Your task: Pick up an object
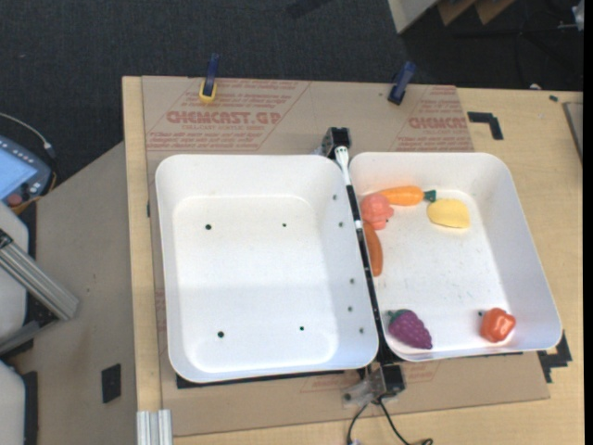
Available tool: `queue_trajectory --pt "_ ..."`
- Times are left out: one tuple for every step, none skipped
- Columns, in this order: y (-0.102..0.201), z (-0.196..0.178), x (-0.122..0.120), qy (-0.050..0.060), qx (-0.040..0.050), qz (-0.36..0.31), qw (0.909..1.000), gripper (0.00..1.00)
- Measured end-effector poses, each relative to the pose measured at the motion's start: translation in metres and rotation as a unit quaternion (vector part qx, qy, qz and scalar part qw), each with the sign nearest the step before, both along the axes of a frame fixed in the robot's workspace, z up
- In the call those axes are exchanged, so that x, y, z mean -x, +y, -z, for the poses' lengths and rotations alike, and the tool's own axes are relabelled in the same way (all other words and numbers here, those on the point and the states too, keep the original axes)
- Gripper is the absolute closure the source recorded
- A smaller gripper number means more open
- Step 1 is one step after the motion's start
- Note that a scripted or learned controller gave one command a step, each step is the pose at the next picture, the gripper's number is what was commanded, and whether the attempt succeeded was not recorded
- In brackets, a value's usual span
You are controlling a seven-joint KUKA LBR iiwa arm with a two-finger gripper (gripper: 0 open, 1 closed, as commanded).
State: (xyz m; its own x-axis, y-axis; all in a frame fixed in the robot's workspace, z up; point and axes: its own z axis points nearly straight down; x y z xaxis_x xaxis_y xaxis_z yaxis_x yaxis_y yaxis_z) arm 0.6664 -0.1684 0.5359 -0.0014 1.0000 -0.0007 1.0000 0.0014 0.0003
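Pincer's grip: can't tell, tbh. Looks like pre-reach to me. Next move needs dropping squarely over something in the right bin (463,276), maybe the lemon (448,214).

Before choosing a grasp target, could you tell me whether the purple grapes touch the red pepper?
Apart: the camera view shows bare white bin floor between the purple grapes and the red pepper.

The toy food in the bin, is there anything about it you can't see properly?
In the camera view:
- The long orange piece lies against the right bin wall, its top end hidden under the pink toy, so its kind is unclear.
- The pink toy is too blurry to name.
- The purple grapes and red pepper are too small for detail.
- The blue screen is cut off by the left edge.
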Motion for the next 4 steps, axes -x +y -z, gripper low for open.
queue_trajectory --pt "0.02 0.0 0.0 0.0 0.0001 0.001 1.0 1.0" --pt "0.032 0.0 0.0 0.0 0.0002 0.001 1.0 1.0" --pt "0.053 0.0 0.0 0.0 0.0001 0.001 1.0 1.0" --pt "0.073 0.0 0.0 0.0 -0.0001 0.0 1.0 1.0"
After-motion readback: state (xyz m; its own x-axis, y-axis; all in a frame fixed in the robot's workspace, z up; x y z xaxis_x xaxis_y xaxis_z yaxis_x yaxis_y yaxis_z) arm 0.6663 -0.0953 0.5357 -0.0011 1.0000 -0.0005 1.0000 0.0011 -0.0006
